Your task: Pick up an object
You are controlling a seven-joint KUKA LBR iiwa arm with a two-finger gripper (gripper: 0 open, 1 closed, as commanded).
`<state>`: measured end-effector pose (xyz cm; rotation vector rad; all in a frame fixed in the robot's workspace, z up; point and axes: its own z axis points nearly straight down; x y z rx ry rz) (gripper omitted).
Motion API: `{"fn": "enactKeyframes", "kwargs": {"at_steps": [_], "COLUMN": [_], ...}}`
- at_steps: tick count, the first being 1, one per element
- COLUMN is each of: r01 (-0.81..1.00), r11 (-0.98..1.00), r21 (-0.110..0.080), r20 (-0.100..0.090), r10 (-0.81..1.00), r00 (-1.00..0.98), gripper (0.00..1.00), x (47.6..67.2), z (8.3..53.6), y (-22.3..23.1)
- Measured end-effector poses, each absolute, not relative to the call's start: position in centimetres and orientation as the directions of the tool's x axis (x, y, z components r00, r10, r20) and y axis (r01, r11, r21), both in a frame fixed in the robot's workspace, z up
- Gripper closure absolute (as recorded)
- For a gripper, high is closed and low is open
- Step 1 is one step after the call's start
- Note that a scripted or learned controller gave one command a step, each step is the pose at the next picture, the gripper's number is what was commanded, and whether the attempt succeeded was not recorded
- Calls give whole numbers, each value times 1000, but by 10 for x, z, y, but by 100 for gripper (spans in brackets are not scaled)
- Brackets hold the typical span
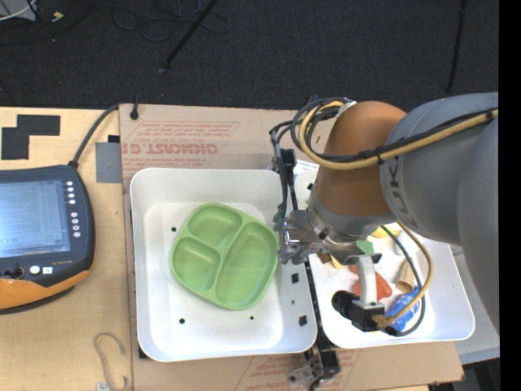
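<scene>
Gripper (290, 243) hangs low over the two touching walls where the left bin (163, 320) meets the right bin (457, 320), under the bulky wrist of the arm (358, 165). Whether it is open or closed I cannot tell, since the wrist covers it from above, and nothing shows as held.

Two kinds of target are within reach. A green plate (224, 255) with three compartments lies flat in the left bin, its right edge just beside the gripper. In the right bin, an orange piece (363, 281) and a blue piece (404, 308) lie close together near the front, partly hidden by the robot's own hardware.

The main risk, as I judge it, is the position itself. A straight descent from here would land on the bin walls rather than on any object, and could jam or shove the bins. If the plate is the aim, it is broad and shallow. A pinch has only the thin rim to catch, so the plate may well tip, slide left across the smooth bin floor, or slip out on lifting. If the small pieces are the aim, they are crowded, and a closing grip could nudge one aside or come up with nothing.
</scene>
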<state>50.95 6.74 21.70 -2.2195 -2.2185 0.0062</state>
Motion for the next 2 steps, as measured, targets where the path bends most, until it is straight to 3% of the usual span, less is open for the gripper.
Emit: {"fn": "enactKeyframes", "kwargs": {"at_steps": [1,2], "r01": [1000,1000], "r11": [1,1], "r21": [-4,-3], "r20": [0,1], "r10": [1000,1000], "r00": [-1,-1], "gripper": [100,100], "x": [515,508], "z": [221,237], "y": [64,69]}}
